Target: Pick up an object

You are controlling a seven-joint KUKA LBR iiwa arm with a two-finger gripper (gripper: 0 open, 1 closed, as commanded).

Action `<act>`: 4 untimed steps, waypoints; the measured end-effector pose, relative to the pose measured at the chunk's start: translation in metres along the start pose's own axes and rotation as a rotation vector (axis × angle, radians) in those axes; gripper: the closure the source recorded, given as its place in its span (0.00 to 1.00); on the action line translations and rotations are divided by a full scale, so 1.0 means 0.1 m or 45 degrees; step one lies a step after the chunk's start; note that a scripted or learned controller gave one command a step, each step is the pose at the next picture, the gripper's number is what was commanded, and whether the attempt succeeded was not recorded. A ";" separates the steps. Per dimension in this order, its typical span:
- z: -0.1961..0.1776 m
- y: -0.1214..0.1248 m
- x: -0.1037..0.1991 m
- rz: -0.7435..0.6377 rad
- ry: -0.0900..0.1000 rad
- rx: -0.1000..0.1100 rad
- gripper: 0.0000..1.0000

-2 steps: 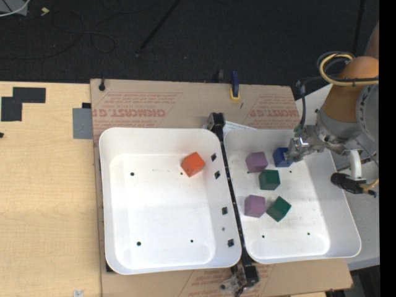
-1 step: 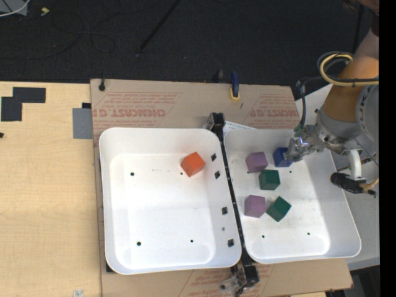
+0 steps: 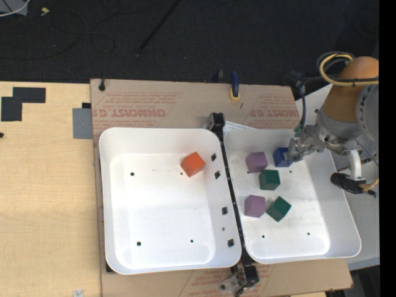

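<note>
Over in the right bin (image 3: 346, 240), near its far edge, sits a small blue block (image 3: 282, 157), and that looks like the pick target, since the gripper (image 3: 296, 148) is right on top of it, touching or nearly so at the block's right side. Can't tell from this angle whether the fingers are open or shut, or whether the block is actually between them, so I wouldn't call it grabbed yet. Just beside the blue one to its left is a purple block (image 3: 256, 161), and a dark green block (image 3: 269, 179) sits just in front of the pair. Further toward the front are another purple block (image 3: 254, 205) and a second green block (image 3: 279, 208), touching or nearly. An orange block (image 3: 193, 164) sits alone in the left bin (image 3: 124, 252). My take on doing this well: center the fingers over the blue block so both sides get contact, come down straight, and watch that purple neighbor, because a finger could clip it and shove things around. Close firmly before lifting, then rise straight up.
</note>
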State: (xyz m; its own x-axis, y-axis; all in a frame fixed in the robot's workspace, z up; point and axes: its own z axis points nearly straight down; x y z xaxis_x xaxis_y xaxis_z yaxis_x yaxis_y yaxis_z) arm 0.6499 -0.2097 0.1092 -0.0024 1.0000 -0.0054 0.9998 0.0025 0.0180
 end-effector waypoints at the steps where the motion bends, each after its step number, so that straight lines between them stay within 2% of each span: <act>1: 0.00 0.00 0.00 0.000 0.000 0.000 1.00; 4: 0.01 -0.01 0.00 0.000 0.000 0.003 1.00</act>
State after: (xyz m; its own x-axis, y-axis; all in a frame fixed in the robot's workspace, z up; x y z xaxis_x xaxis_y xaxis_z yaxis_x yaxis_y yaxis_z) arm 0.6494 -0.2100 0.1086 -0.0021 1.0000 -0.0052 0.9999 0.0022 0.0159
